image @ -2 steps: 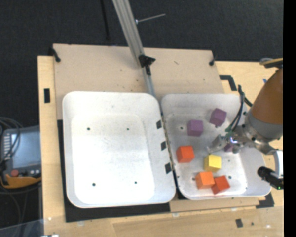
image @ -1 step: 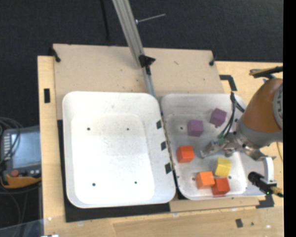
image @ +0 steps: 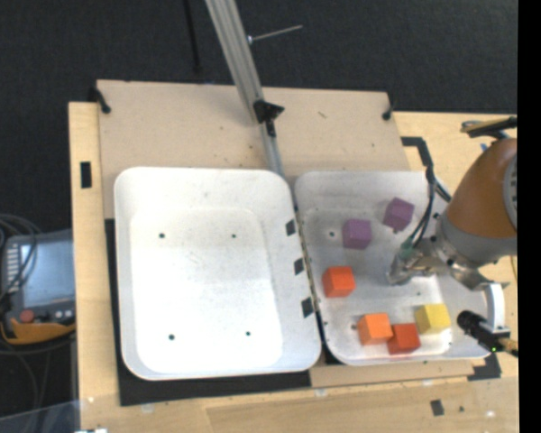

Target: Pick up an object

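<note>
The right bin (image: 325,197) holds several small blocks. Two purple cubes lie toward its back, one (image: 357,234) left of the other (image: 398,213). An orange cube (image: 339,281) sits near the bin's left wall. Along the front lie an orange block (image: 374,327), a red block (image: 403,338) touching it, and a yellow block (image: 432,317). My gripper (image: 404,270) hangs low over the bin floor at mid right, between the right purple cube and the yellow block, with no block under it that I can see.
The left bin (image: 207,269) lies beside the right one. A slanted metal rail (image: 239,52) rises from the back between the bins. My arm's orange band (image: 482,197) overhangs the right bin's right edge. A pendant (image: 32,287) lies off the bench at left.
</note>
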Action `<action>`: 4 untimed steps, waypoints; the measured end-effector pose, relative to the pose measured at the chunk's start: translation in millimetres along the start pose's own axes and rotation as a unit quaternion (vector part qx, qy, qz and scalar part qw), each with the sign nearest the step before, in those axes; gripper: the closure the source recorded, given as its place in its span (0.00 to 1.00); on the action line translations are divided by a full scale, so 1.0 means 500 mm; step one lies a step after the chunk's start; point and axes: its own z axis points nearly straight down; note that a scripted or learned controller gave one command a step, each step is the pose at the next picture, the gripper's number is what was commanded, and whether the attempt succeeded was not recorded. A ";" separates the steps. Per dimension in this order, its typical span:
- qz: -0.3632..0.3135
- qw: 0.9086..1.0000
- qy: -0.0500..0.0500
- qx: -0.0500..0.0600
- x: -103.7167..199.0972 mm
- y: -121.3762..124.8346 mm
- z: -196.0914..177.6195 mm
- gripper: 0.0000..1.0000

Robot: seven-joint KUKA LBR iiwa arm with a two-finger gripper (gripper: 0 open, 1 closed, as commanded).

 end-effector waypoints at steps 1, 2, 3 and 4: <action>-0.003 1.000 0.000 0.002 -0.010 -0.005 -0.126 1.00; -0.006 1.000 -0.001 0.002 -0.014 0.001 -0.235 1.00; -0.008 1.000 0.002 0.005 0.076 0.006 -0.246 1.00; -0.008 1.000 0.002 0.006 0.185 -0.015 -0.231 1.00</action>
